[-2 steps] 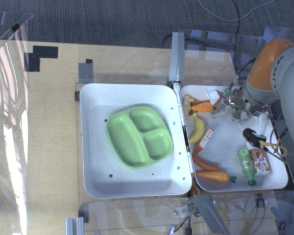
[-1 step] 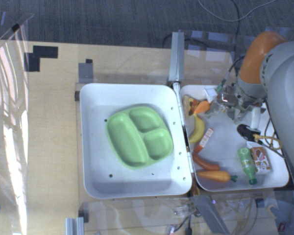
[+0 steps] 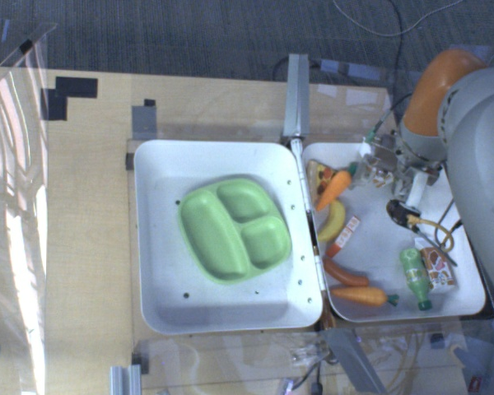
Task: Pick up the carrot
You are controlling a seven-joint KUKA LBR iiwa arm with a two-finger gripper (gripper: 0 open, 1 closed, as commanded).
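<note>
Right bin (image 3: 469,299) holds the clutter; left bin (image 3: 160,303) carries a green divided tray (image 3: 235,227).

Two carrot-like items are present. One carrot (image 3: 333,188) lies tilted near the right bin's upper-left corner, its green top toward the bin's back edge, just above a banana (image 3: 333,220). A second carrot (image 3: 365,296) lies along the front edge, left of centre, just beside a reddish sausage-shaped piece (image 3: 346,274). A green bottle (image 3: 413,276) and a small carton (image 3: 438,270) sit toward the front-right corner.

The gripper (image 3: 399,186) hangs over the back of the right bin, near the upper carrot but apart from it. Finger spacing cannot be read from this slanted view; nothing is seen in its grasp.

Handling judgement: probably a toy, so light, rigid and smooth, liable to roll or slip. It tapers, so grip across the thick mid-body, jaws square to the long axis. The upper carrot sits close to the dividing wall, leaving little finger clearance on that side.
</note>
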